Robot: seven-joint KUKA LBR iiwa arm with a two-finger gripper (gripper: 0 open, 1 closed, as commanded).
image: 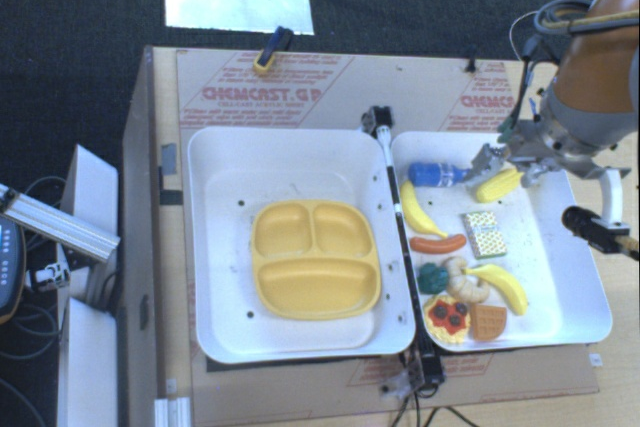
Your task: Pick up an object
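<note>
Two shallow white bins are seen from above on a tabletop (300, 80) covered with printed cardboard. The left bin (215, 215) holds a yellow divided plate (314, 258) near its middle. The right bin (575, 300) is crowded with toy food. The grey and orange arm (598, 65) is reached in over its far right corner, and the end effector (508, 165) is placed low over a small banana (498, 184) near the far edge; whether the banana is gripped cannot be told. A blue bottle (433, 175) is laid just left of it. A longer banana (412, 208) lies along the left edge, with a sausage (437, 243) and a patterned block (485, 233) beside it. Another banana (505, 283), a green piece (433, 278) and a pizza (447, 318) are grouped at the near edge.
</note>
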